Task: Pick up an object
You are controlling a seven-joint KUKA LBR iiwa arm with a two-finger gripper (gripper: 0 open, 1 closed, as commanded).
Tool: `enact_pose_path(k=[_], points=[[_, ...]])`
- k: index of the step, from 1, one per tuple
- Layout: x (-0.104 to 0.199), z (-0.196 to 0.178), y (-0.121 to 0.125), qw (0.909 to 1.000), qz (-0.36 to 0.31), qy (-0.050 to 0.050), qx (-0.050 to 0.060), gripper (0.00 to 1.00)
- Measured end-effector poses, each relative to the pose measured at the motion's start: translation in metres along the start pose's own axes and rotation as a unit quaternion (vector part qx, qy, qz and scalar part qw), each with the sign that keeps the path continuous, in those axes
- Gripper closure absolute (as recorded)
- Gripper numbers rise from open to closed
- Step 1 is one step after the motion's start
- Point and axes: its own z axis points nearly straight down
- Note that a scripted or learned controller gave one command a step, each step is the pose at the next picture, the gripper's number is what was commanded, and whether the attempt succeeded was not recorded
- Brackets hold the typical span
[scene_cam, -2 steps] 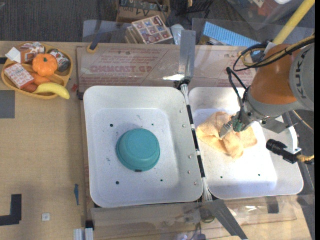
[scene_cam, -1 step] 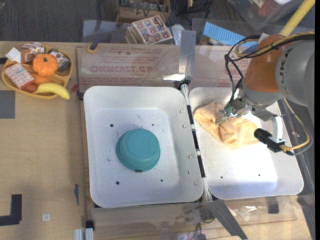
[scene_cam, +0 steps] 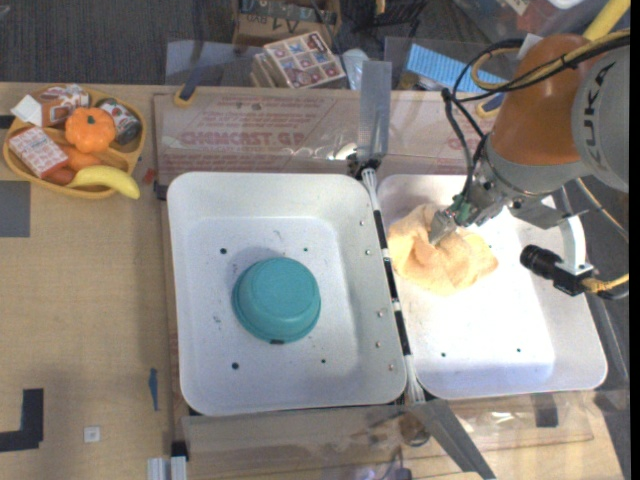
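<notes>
A crumpled pale yellow cloth [scene_cam: 455, 260] lies in the far left part of the right bin [scene_cam: 520, 358]. My gripper [scene_cam: 441, 230] reaches down from the right and its tip sits on the cloth's upper middle. An upside-down teal bowl [scene_cam: 277, 298] rests in the middle of the left bin [scene_cam: 200, 218], well away from the gripper.
A yellow dish [scene_cam: 30, 173] of toy food with a banana and an orange pumpkin stands on the bench at far left. A black cylindrical fitting [scene_cam: 545, 265] with a cable hangs over the right bin's right side. Boxes and clutter lie beyond the bins' far edge.
</notes>
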Motion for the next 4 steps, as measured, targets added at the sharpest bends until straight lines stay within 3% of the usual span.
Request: enact_pose_path(k=[1, 2, 3, 4], points=[[-0.061, 0.092, 0.022, 0.9997, -0.025, -0.005, -0.007, 0.00], [-0.043, 0.092, -0.013, 1.0000, 0.003, -0.004, -0.006, 0.00], [-0.028, 0.092, -0.026, 0.9982, 0.060, -0.005, -0.007, 0.00], [-0.028, 0.092, -0.026, 0.9982, 0.060, -0.005, -0.007, 0.00]])
